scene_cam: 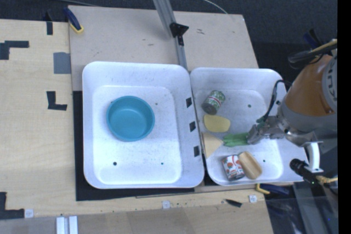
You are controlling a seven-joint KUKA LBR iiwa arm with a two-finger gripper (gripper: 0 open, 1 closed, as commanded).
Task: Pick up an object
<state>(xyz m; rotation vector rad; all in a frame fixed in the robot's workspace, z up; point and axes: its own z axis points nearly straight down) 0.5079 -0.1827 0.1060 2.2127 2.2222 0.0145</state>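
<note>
Near edge, right bin (274, 76): small red-and-white can (233, 167) lay on its side, touching a tan oblong block (251, 165) just to its right.
Mid right bin: green flat item (235, 140), prob. the target, lay w/ one end at the gripper tips; yellow rounded piece (217, 123) sat just beyond it, toward left wall.
Far part, right bin: green-labelled can (214, 101) lay tilted, apart from the rest.
Left bin (93, 76): blue bowl (130, 118) stood upright, left of centre.
Gripper (256, 134): low in right bin, reached in from right edge, tips at green item's right end. Couldn't tell its opening or whether it had hold of anything; too small and dark.
Arm: grey w/ orange band, over bin's right rim.
Step (judged): at the grasp point, lift not yet done.
Next move (judged): needs firm closure on the thin green item, then straight rise clear of the yellow piece and block.
</note>
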